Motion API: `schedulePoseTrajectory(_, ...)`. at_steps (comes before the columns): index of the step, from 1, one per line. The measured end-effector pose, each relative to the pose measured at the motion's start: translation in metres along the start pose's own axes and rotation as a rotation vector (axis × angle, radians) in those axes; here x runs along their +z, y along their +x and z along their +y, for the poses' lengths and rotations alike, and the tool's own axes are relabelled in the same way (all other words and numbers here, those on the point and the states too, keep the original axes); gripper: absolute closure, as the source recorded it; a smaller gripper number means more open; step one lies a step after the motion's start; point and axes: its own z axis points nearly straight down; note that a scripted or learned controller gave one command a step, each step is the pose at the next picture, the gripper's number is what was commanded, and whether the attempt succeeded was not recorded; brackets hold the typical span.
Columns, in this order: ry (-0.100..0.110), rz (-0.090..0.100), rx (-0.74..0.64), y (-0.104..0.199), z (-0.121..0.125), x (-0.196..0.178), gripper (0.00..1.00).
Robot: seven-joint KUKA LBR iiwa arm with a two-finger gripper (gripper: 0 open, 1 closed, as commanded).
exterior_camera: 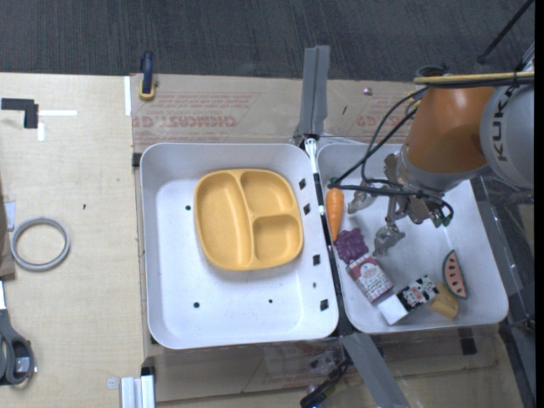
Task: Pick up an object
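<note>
1. The gripper hung with metal fingers apart, holding nothing, in the right bin.
2. Smooth carrot, knobbly purple grapes, carton and melon slice lay around it.
3. A yellow sectioned plate lay in the left bin.

The gripper hangs over the right bin, nothing between its fingers; beside it lie a carrot, purple grapes and a watermelon slice; a yellow divided plate sits in the left bin.

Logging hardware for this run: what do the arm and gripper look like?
Grey KUKA arm with part of the black maker's lettering showing, and a broad orange band above the wrist. Black cables loop alongside. The gripper is bare silvery metal with two thin fingers.
</note>
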Motion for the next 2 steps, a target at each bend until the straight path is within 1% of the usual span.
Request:
schedulePoseTrajectory(1,0.001,-0.002,0.055,0.003,-0.051,0.0,0.0)
schedulePoseTrajectory(2,0.003,-0.004,0.071,-0.024,-0.111,-0.018,0.0)
